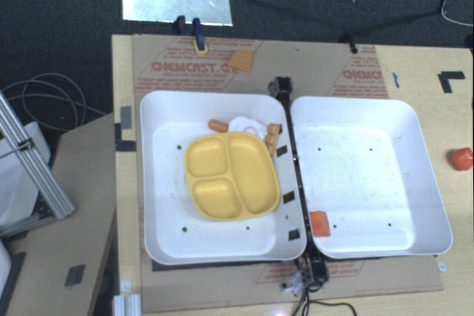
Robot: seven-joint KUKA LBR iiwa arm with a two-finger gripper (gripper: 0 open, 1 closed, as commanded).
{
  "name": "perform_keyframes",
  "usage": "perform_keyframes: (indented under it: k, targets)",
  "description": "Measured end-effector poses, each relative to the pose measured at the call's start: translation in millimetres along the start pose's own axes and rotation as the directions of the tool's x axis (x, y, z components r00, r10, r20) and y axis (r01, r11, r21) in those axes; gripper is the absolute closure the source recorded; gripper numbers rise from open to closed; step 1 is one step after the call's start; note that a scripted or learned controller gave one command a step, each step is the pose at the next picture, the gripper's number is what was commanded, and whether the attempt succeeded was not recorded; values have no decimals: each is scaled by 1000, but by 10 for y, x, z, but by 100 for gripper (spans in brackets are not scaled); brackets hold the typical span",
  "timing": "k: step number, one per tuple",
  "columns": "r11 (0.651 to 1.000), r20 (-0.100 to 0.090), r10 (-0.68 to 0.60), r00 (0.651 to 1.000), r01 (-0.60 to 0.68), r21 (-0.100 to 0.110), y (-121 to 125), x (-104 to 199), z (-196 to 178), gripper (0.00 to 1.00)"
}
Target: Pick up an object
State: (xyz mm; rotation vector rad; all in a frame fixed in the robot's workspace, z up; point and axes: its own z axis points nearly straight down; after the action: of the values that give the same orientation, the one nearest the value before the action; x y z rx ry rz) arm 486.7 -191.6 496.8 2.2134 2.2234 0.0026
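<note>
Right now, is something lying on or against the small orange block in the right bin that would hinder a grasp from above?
Nothing visible covers the small orange block; it lies beside the right white bin's left wall.

Printed markings: cardboard sheet under the bins

Red lettering on the cardboard (194,64) reads roughly "CHEMCAST" near its back left corner; similar red print at back right and front edge is illegible.

I watch through one fixed camera set high above the bench (415,70), tilted down at a slant; it sits far enough back to frame the left bin (159,159) and right bin (415,152) whole, plus dark floor (59,4) beyond.
</note>
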Motion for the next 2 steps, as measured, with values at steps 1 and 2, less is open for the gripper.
perform_keyframes:
  k: [1,2]
  targets:
    - [1000,0,0,1000,0,0,0,0,0,0]
    - [1000,-2,5,1000,-5,8,-9,-153,782,0]
